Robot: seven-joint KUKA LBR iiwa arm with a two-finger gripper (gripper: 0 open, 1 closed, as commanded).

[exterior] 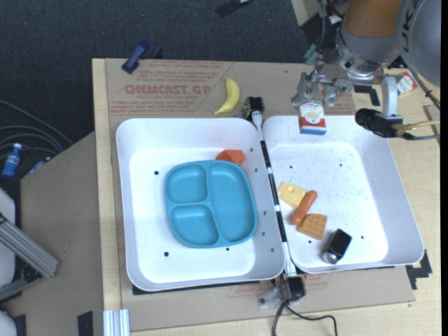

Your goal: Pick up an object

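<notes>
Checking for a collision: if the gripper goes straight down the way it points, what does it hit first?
Probably nothing new: the gripper seems to hold the small carton already, above the right bin's far rim. That rim looks next, though depth is unclear.

Position: one camera, fixed high above the desk (175,75).
Facing: looks down at a slant, far edge at the top.
Range: sits well back, so left bin (133,187) and right bin (378,187) fit whole, with dark floor beyond.
Arm entry: arm (378,12) reaches in top right.
</notes>
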